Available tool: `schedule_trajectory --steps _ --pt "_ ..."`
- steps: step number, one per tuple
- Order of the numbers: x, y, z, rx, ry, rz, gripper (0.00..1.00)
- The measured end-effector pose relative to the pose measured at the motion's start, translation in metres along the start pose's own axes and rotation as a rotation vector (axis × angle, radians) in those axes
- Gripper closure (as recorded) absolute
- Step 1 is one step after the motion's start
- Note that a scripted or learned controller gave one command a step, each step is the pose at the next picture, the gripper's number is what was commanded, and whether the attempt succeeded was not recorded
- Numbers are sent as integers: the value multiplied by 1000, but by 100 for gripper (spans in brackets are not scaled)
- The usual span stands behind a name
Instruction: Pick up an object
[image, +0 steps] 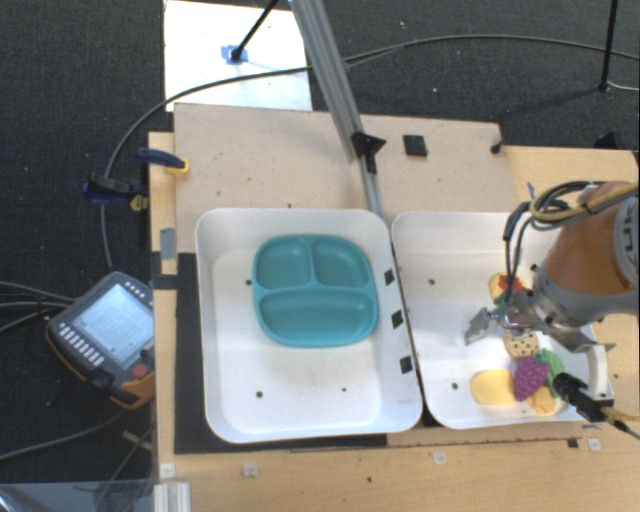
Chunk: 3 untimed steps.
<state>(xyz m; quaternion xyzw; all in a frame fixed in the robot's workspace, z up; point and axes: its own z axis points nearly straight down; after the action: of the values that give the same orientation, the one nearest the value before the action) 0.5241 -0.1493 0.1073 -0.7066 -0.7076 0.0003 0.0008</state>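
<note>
Several toy foods lie in the right bin (440, 300): a yellow lemon-like piece (490, 388), a purple bunch of grapes (531, 375), a tan holed cracker or cheese piece (520, 346), a small yellow piece (545, 402) and a red-and-yellow item (500, 287). My gripper (513, 328) hangs low over this cluster, right above the tan piece and between the red-and-yellow item and the grapes. The orange-banded wrist (590, 260) covers the bin's right side. Nothing is visibly lifted.
A teal divided plate (315, 290) lies in the left bin (225, 390). A slanted metal pole (335, 85) rises behind the bins. At the far left, off the bench, sits a teach pendant (105, 335). Cables run along the floor.
</note>
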Motion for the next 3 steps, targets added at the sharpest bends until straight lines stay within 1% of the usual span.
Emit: schedule_trajectory --steps 1,2,3 --pt "-1 4 18 -14 -5 0 0" --pt "1 6 6 -16 0 -1 100" --pt "-1 12 -38 -7 -2 -3 100"
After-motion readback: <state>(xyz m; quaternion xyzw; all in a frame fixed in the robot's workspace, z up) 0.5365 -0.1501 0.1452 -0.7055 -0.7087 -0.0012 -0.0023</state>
